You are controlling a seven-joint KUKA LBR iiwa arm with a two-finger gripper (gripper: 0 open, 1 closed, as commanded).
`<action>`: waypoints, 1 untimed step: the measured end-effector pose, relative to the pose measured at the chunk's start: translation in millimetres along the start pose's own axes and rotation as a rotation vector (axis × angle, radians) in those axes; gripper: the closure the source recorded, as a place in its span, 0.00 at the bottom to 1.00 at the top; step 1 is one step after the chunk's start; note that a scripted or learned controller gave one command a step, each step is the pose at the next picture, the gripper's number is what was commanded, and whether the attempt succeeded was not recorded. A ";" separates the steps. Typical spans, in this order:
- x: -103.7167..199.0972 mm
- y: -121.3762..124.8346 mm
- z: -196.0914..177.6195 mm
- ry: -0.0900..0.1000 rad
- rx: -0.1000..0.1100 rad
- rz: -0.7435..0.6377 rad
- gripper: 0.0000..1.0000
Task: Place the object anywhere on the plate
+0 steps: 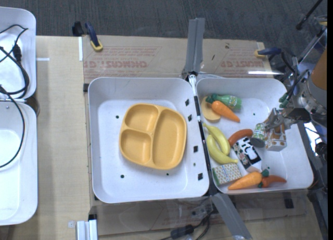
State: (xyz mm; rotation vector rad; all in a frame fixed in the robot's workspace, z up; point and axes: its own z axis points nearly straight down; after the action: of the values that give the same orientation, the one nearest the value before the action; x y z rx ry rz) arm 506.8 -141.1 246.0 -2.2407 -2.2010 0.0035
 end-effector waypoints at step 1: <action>70.2 56.2 55.8 0.000 0.002 -0.011 1.00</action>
State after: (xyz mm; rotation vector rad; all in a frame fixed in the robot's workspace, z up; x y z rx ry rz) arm 564.2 -72.0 190.0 -2.2273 -2.2126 0.0053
